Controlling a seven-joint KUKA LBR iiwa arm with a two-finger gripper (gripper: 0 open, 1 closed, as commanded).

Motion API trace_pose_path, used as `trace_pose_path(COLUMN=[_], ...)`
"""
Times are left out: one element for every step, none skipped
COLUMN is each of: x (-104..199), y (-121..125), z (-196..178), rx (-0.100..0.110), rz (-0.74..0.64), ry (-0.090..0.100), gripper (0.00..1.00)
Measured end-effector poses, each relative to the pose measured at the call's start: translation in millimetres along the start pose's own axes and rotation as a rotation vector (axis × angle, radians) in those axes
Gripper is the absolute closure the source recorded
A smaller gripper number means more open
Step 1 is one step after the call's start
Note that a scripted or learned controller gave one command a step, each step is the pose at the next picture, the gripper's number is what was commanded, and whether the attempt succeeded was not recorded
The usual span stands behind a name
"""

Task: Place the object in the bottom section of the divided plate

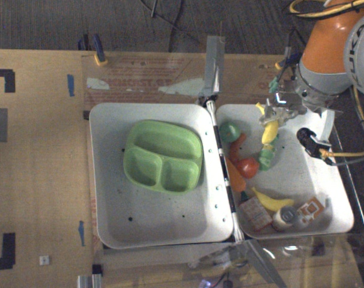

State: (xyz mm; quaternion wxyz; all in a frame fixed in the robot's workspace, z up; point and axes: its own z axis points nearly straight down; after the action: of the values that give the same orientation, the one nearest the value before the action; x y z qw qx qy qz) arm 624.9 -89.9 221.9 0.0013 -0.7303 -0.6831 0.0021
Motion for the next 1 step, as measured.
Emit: trace_pose_path(x=[65.0], y=[-2.9], z=[39.2], rx=[0.002], rz=[0.02], ry=[0.002], gripper=[1.0])
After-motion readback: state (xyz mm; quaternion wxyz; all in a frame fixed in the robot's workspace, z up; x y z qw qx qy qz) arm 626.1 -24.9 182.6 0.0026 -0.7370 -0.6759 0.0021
